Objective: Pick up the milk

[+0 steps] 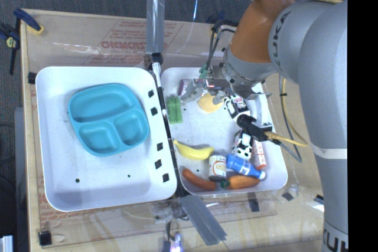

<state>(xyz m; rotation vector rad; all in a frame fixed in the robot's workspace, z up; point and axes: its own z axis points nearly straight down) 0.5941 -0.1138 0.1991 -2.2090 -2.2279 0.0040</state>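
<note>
**Milk carton waits at right wall of right bin**

Nearest: orange carrot (239,182) and red sausage (198,180) along the near wall. Small cow-patterned milk carton (244,143) stands just behind blue bottle (244,167), by the right wall. Gripper (204,87) hangs over the far end; grip state unreadable. Carton probably light, crushable; take its flat sides.

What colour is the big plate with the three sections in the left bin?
The plate is light blue, a turquoise shade, all over. The camera view shows it plainly, lying in the left bin.
</note>
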